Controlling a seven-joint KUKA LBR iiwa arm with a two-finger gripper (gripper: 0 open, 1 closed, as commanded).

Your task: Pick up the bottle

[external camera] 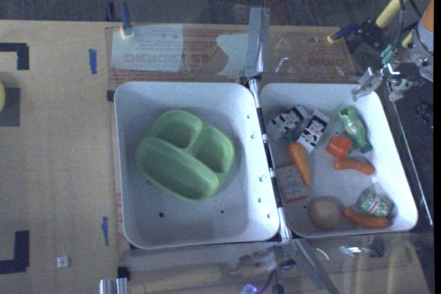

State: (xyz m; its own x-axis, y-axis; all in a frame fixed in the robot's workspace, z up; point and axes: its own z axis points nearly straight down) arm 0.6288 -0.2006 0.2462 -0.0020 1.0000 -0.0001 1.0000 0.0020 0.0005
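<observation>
Currently the end effector (pixel 377 79) hovers over the right bin's (pixel 400 169) far edge, fingers spread and holding nothing. Just near of it, the green bottle (pixel 355 128) lies inside that bin.

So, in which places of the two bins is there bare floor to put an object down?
The left bin has bare floor along its front edge and corners around the green tray. The right bin is crowded; a free patch lies in its middle, between the carrot, the potato and the sausage.
</observation>
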